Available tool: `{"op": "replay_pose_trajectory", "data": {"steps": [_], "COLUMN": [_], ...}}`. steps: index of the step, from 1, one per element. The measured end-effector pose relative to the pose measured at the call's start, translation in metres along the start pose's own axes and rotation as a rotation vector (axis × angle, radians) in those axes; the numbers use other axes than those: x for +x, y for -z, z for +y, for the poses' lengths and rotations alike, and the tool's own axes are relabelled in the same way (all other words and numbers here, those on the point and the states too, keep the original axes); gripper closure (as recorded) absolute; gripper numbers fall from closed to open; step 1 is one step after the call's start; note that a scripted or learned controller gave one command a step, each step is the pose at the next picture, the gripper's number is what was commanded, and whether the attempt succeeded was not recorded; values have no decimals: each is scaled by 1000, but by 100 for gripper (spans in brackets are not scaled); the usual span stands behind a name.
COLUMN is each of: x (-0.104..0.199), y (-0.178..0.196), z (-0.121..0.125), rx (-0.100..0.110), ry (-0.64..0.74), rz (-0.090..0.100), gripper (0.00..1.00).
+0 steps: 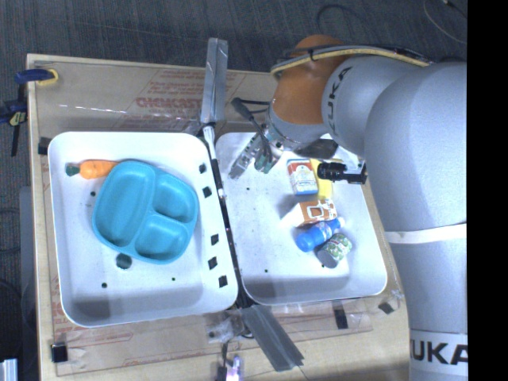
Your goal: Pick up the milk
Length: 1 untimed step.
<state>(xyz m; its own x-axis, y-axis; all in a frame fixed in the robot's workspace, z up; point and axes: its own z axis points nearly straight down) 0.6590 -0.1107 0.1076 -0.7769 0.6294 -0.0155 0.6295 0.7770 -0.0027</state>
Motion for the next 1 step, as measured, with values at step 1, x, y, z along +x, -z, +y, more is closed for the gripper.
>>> {"op": "replay_pose_trajectory", "data": {"steps": [1], "x": [53], "y": [-14], "z": [-32], "rx": [1], "ry": [-205], "rz": [11], "gripper": [100]}}
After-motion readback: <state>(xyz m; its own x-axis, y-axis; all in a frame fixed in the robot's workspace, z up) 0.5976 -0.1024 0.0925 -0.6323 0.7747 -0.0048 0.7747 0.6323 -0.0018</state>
